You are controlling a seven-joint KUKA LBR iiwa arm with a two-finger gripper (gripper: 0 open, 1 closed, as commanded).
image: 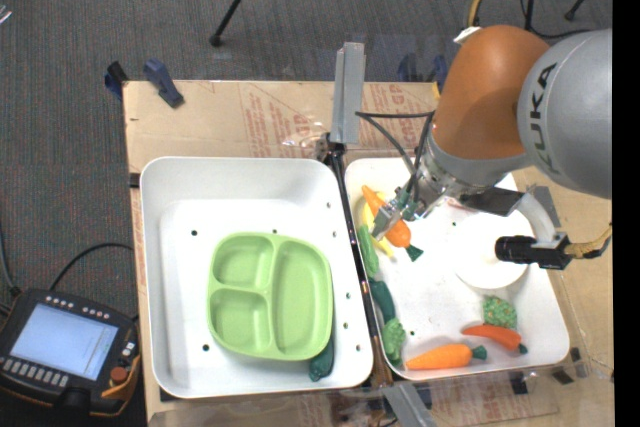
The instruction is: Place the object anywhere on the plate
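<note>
A light green divided plate [270,295] lies in the left white bin [170,205]. My gripper [396,218] hangs low over the left part of the right bin [545,315]. Right at its tip is a small orange toy vegetable [399,235] with a dark green leaf [413,252]. From this slant I cannot make out whether the toy is gripped or just lies beneath the tip. The arm's orange band [485,105] and grey body cover the bin's back right.
The right bin also holds an orange-yellow piece [372,199], a green pod [367,250], broccoli [393,336], two carrots [440,356] [492,334] and a white disc [490,272]. A dark green toy [320,367] lies by the plate's front corner. A teach pendant [65,345] sits at the lower left.
</note>
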